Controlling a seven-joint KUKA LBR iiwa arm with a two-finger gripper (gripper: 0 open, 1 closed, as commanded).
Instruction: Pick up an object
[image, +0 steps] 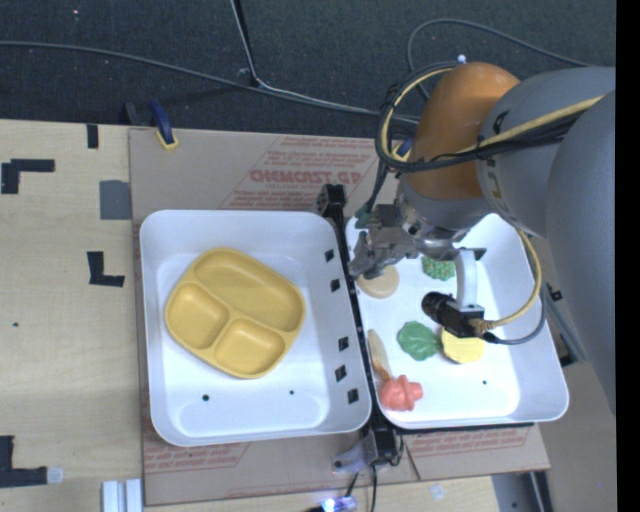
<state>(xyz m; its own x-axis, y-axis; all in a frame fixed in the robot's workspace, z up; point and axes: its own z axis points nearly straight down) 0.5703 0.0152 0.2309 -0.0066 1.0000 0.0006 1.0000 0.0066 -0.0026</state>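
My gripper (372, 258) hangs low over the far left part of the right bin (520, 395), close to the divider between the bins. Just under and in front of it lies a tan round disc (379, 285), partly covered by the gripper. A small green piece (437, 267) lies to the right of the gripper. Nearer the front are a green leafy toy (418, 340), a yellow piece (463, 349), a tan stick (378, 353) and a pink-red toy (400, 392). I see nothing held.
The left bin (170, 400) holds a yellow divided plate (235, 312). The grey arm with its orange band (460, 115) looms over the back of the right bin. Both bins rest on a cardboard sheet (250, 170).
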